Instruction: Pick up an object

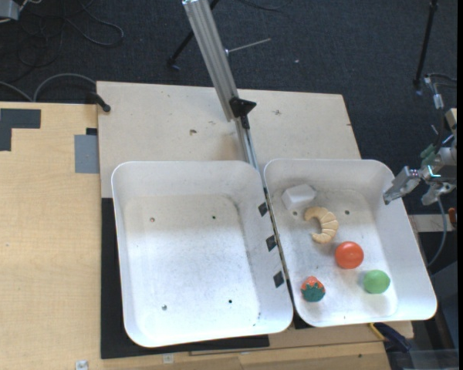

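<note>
The right bin (417, 253) holds several small objects. A white block (297, 196) lies near its back left. A tan croissant-shaped piece (322, 223) sits just in front of the block. An orange-red ball (349, 254) is at the middle, a green ball (376, 281) toward the front right, and a red toy with a green top (313, 289) at the front left. My gripper (408, 198) hovers over the bin's right rim, well right of the objects. It is open, with nothing between its fingers.
The left bin (131, 206) stands beside the right one, with black clips (268, 241) along the shared wall. A slanted aluminium bar (216, 60) rises behind the bins. Light wooden bench (38, 230) lies to the left.
</note>
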`<action>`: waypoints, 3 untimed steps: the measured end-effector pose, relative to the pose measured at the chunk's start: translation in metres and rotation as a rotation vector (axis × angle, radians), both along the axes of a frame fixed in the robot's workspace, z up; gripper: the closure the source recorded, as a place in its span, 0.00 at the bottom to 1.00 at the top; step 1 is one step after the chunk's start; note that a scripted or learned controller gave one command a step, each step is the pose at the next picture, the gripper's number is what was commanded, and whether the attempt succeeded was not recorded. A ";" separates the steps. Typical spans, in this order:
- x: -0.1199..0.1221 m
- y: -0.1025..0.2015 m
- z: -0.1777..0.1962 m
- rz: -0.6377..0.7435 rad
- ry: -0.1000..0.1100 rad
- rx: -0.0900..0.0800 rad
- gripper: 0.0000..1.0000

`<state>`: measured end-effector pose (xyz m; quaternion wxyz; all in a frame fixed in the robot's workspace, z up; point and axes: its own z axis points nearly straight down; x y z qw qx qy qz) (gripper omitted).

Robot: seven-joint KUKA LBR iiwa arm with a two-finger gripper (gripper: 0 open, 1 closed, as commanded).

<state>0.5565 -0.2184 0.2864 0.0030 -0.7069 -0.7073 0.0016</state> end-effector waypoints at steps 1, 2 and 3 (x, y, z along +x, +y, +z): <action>0.001 0.000 0.002 0.001 -0.004 -0.001 0.00; -0.007 -0.002 -0.045 -0.001 0.000 0.000 0.00; -0.011 0.001 -0.109 -0.001 0.002 0.001 0.00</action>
